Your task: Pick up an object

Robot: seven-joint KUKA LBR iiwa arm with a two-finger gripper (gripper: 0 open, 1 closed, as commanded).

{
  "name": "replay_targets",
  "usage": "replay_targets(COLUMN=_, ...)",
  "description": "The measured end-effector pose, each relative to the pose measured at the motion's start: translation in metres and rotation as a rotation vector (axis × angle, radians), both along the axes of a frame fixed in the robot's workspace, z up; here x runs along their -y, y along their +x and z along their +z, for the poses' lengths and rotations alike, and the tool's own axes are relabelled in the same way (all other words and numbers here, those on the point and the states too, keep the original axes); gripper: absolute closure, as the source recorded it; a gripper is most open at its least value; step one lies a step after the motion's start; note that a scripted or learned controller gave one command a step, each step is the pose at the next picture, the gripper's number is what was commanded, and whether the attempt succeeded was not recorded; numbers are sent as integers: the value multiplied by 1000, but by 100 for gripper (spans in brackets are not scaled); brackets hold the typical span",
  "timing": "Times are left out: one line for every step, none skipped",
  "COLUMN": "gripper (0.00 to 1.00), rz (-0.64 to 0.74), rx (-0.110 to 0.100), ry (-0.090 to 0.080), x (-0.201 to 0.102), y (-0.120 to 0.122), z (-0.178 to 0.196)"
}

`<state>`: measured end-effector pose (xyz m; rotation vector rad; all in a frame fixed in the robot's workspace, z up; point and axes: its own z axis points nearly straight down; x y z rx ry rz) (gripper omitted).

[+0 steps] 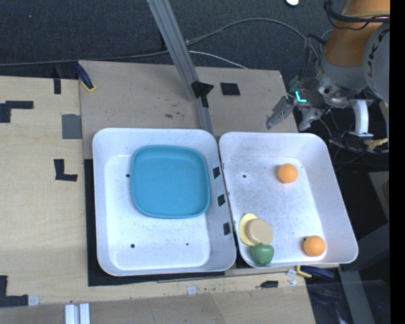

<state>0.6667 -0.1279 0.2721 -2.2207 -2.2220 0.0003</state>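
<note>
1. My gripper (292, 116) hangs above the bench beyond the right bin's (329, 190) far edge, its dark metal fingers spread, grasping nothing.
2. An orange ball (287, 173) lies near that bin's far right; another (314, 245) sits at its near right corner.
3. A tan disc (258, 231) and a green ball (261, 254) sit at its near left corner.
4. A smooth blue plate (169, 181), a rounded square, lies in the left bin (114, 209).

Light falls evenly from overhead, leaving the 2 white bins (278, 142) bright and close to washed out, while the dark floor at the top stays dim. A small hot glare spot (292, 2) burns at the top edge, and shadows under the bin rims are thin and soft. Focus is fair at centre, with mild graininess overall.
</note>
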Motion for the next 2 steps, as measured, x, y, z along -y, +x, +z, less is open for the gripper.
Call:
replay_targets(gripper=0, rz=0, rx=0, ry=0, x=0, y=0, z=0)
replay_targets(gripper=0, rz=-1, rx=-4, ry=0, x=9, y=-5, z=-52)
